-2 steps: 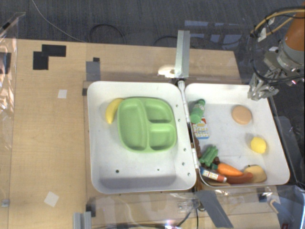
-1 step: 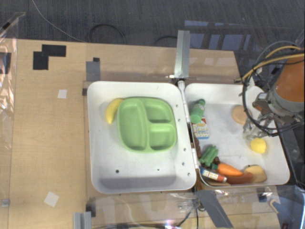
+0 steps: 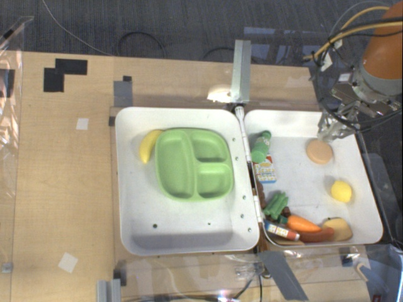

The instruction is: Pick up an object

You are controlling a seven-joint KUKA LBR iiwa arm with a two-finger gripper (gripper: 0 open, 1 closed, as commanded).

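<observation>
My gripper (image 3: 332, 128) hangs over the far right part of the right bin (image 3: 296, 175), just above and behind a round tan disc (image 3: 320, 152). Nothing shows in its grasp. A yellow lemon (image 3: 340, 191) lies nearer the front, right of centre. Along the left wall lies a green bottle (image 3: 260, 146) with a colourful label. In the front corner a green leafy toy (image 3: 275, 203), an orange carrot (image 3: 305, 223), a brown sausage (image 3: 318, 234), a red-and-white tube (image 3: 282, 232) and a tan piece (image 3: 340, 227) crowd together.
The left bin (image 3: 189, 231) holds a green divided plate (image 3: 192, 163) with a yellow banana (image 3: 148, 145) at its left edge. A metal post (image 3: 242, 68) stands behind the wall shared by the bins. Cables loop above the arm's orange band (image 3: 384, 52).
</observation>
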